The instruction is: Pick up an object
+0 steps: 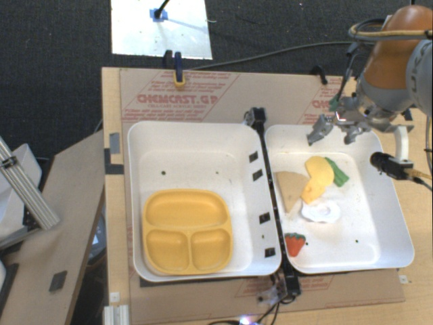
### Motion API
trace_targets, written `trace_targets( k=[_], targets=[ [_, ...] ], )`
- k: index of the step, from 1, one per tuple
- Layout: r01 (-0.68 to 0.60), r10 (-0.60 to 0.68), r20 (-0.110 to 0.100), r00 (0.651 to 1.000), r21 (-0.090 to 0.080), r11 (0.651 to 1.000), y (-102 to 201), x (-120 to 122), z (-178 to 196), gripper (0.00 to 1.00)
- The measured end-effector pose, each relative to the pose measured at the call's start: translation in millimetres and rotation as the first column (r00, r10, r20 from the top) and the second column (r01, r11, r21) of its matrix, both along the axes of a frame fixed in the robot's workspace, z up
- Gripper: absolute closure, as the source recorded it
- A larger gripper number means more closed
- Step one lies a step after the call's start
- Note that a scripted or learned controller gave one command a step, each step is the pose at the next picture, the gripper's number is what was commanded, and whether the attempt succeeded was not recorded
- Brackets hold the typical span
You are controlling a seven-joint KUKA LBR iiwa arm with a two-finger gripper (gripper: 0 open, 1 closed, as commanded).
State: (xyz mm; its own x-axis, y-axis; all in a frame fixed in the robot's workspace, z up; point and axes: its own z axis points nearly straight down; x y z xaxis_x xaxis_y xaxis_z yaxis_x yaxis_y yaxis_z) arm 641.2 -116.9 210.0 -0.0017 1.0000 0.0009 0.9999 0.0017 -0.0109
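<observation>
Nearest the camera, at about six o'clock, a small red strawberry toy [295,243] with a green top lies in the near left corner of the right bin [385,239], close beside the divider where the two bins meet. At eight o'clock a yellow divided plate [188,231] with three compartments sits flat in the near half of the left bin [196,147]. Farther into the right bin, around three o'clock, several things cluster together: a white ring-shaped piece [321,212] lies nearest, a yellow toy [316,179] rests touching it on its far side, a tan wedge [289,189] lies just left of the yellow toy, and a green piece [337,170] shows at the yellow toy's right edge. Beyond that cluster, at about two o'clock, the tool [335,131] hangs over the far edge of the right bin with its two grey fingers spread apart and nothing between them, apart from the objects. The grey arm [396,80] with its orange band rises behind it at the right. Farther back on the worktop [223,90], at twelve o'clock, a blue and yellow clamp [177,69] stands at the far edge.
</observation>
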Motion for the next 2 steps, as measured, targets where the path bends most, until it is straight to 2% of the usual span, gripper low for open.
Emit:
trace_targets(
  k=[1,2],
  targets=[
    [-0.002,0.002,0.012,1.000,-0.001,1.000,0.5,2.1,8.7,0.00],
    [0.000,0.000,0.010,1.000,-0.001,1.000,1.2,0.0,-52.6,0.00]
  ],
)
